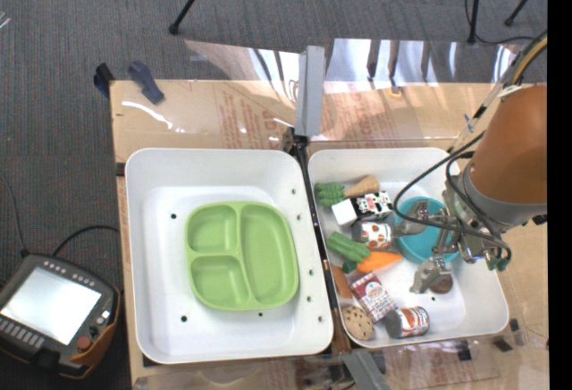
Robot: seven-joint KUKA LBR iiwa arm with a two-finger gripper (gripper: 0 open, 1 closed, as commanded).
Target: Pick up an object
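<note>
The hand [435, 276] hangs low in the right bin [483, 312]; whether it is released or clenched I cannot tell; a dark round object [441, 284] lies just under it, a teal bowl [418, 241] just behind; seemingly the reaching step; next, close and lift.

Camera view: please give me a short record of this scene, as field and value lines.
left bin: holds a green divided plate
right bin: holds toy foods and a teal bowl
toys seen: carrot, cookie, small can
arm: enters from the right, above the right bin
pincer: low over the right bin, beside the teal bowl
held object: cannot tell
</note>
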